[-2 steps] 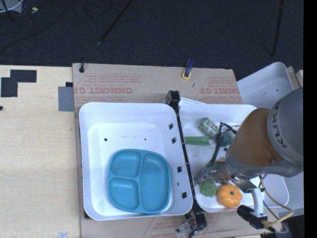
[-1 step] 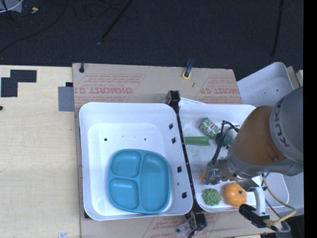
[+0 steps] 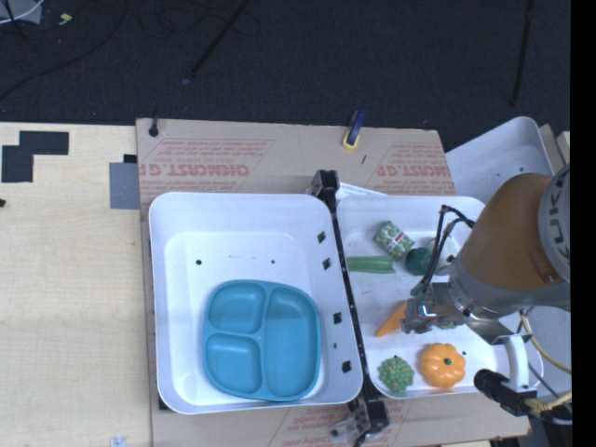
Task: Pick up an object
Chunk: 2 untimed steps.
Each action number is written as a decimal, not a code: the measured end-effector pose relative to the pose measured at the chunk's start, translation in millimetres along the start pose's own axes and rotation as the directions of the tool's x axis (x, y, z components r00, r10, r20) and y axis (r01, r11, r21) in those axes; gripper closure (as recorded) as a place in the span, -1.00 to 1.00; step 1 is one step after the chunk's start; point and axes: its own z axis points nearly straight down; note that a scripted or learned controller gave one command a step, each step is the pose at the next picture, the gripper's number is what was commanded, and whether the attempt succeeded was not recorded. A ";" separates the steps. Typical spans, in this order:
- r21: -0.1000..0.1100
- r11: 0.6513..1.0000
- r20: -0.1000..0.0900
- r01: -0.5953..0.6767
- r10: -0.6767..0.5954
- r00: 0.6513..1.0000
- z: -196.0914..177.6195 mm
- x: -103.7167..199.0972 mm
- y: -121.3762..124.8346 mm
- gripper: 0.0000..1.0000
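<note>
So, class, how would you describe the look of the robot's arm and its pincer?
The arm is bulky and rounded: a broad orange band above grey casing with dark lettering. Thin black cables loop beside it. The pincer is small, dark metal.

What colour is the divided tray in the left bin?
Light blue; the divided tray shows plainly in the camera view, lying in the white left bin.

blue tray (image 3: pixel 262 340), orange pumpkin (image 3: pixel 441 365), green broccoli (image 3: pixel 396 373)

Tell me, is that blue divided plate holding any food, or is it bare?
Bare. The blue divided plate lies flat in the left bin, and all three of its compartments show plain blue.
</note>
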 end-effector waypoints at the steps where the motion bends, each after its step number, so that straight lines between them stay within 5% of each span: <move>1: 0.000 1.000 0.000 0.004 -0.004 1.000 -51.3 1.2 10.6 1.00; 2: 0.002 1.000 0.000 0.004 -0.004 1.000 -69.3 0.8 11.1 1.00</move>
